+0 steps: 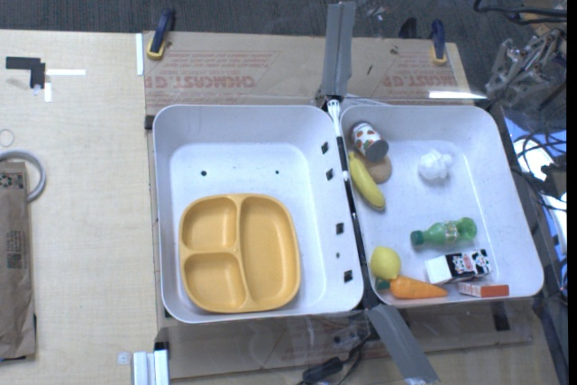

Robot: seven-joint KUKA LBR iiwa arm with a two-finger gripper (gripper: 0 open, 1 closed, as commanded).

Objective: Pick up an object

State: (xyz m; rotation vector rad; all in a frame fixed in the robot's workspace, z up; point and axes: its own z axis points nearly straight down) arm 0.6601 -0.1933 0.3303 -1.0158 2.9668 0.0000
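Bins of shallow white plastic sit side by side on a brown cardboard sheet (297, 68) atop the pale wooden worktop (77, 122), the sheet pinned at its far edge by two blue clamps (162, 30).

The left bin (164, 194) carries a single item, a yellow three-compartment plastic tray (241, 252), lying flat toward the near left corner.

The right bin (503, 160) carries every loose object on offer for picking. A yellow banana (366, 180) lies along its left wall, touching a brownish round piece (382, 169), with a small printed can (368, 140) tipped over just beyond them. A green plastic bottle (444, 233) lies on its side near the middle. An orange carrot (416, 288) rests against the near wall, touching a yellow lemon (386, 263) on its left. A small black-and-white carton (460, 266) lies just right of the carrot, beside a flat red-orange box (484, 290). A crumpled white ball (435, 165) sits apart toward the far right.

A brown paper bag (16, 257) lies at the worktop's left edge.
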